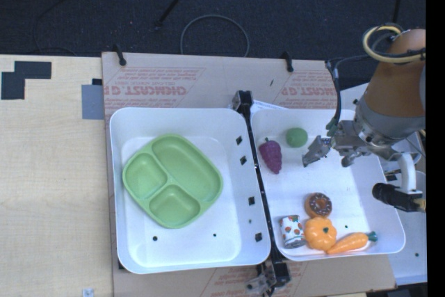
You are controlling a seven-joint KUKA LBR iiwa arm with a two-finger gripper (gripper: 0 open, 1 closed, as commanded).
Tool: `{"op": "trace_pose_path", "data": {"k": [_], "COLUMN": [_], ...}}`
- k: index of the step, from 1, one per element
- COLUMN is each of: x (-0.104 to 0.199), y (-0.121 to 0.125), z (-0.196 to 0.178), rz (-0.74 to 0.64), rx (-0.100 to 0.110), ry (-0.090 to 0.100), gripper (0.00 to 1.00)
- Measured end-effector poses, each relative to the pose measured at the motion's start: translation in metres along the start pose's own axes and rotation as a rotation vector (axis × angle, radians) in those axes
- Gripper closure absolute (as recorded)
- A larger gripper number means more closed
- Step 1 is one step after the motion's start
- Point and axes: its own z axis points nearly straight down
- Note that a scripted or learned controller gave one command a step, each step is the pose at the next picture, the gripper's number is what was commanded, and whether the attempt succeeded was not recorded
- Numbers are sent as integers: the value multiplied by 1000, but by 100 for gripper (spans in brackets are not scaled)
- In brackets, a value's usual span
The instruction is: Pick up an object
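Right bin (pixel 389 236), lower right of the frame: a shallow white tray holding six small toy foods.

- Carrot (pixel 350 242): orange, tapered, with a green tip at its right end; lies along the bin's bottom edge, touching the pumpkin.
- Pumpkin (pixel 320 233): orange-yellow, round and ribbed; sits just left of the carrot.
- Cup (pixel 291 230): small, white with red and green print; lies on its side against the pumpkin, in the bin's lower left corner.
- Doughnut (pixel 318 204): brown ring with speckled topping; just above the pumpkin.
- Grapes (pixel 270 155): dark purple bunch; near the divider at mid-height of the frame.
- Lime (pixel 297 137): plain green ball; upper part of the bin, just right of the grapes.

Gripper (pixel 334 155): grey, two fingers spread apart and holding nothing; hangs over the bin's bare floor right of the lime and above the doughnut, touching neither.

Left bin (pixel 125 247), centre of the frame: white, same shape.

- Plate (pixel 172 180): light green, with three compartments; set at a tilt in the bin's left half.

Bench (pixel 49 184), left of the frame: pale wood.
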Motion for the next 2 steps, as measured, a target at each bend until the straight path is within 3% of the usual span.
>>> {"op": "trace_pose_path", "data": {"k": [1, 2], "x": [0, 9], "y": [2, 6], "z": [-5, 52], "rz": [-2, -2], "rx": [-11, -3], "ry": [-2, 1], "gripper": [0, 0]}}
